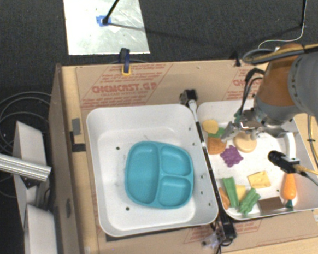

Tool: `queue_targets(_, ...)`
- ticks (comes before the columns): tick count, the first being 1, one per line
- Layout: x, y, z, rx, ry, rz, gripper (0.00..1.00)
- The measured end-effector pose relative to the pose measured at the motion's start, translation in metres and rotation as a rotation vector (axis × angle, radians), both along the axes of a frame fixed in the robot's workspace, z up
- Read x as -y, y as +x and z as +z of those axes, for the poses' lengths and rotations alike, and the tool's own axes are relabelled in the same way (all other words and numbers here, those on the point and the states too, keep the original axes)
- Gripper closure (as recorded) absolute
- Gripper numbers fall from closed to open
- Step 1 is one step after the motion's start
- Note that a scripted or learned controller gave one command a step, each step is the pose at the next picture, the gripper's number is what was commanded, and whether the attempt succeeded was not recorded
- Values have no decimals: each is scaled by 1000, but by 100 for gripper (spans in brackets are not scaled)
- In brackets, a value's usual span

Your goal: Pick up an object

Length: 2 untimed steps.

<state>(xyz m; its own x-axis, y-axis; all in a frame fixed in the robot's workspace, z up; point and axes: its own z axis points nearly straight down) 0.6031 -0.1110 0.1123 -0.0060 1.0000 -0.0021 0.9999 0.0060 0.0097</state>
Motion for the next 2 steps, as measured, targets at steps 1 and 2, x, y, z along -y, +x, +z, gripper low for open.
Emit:
queue_targets(1, -21, -33, -19, 19, -10, -8, 0)
queue_targets(2, -27, -54, -28, -10, 2, -5, 0)
